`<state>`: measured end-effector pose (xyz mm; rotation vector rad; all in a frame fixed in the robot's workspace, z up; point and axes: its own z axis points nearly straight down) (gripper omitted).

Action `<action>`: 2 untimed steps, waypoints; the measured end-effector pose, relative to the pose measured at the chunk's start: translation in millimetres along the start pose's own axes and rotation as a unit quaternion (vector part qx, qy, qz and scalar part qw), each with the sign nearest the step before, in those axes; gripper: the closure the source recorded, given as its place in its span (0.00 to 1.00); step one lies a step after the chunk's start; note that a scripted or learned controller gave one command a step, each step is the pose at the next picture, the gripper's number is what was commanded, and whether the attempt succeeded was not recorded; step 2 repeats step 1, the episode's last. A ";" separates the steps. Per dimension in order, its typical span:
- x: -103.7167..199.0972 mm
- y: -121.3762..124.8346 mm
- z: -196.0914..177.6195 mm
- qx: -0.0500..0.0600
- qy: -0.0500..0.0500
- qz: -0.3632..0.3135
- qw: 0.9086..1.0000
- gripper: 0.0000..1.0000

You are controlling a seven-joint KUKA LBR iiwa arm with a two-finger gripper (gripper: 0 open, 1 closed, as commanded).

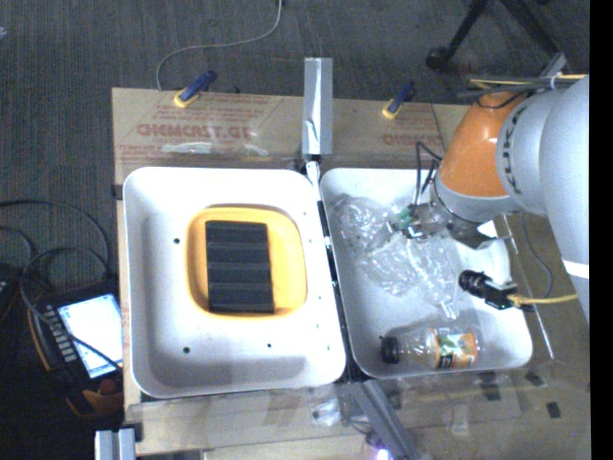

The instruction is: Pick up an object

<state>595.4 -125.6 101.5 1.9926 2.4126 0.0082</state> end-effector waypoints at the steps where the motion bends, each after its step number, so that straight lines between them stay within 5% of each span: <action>1: 49.9 27.6 -82.1 0.006 0.003 -0.023 1.000 1.00; 2: 49.9 27.6 -82.1 0.006 0.003 -0.023 1.000 1.00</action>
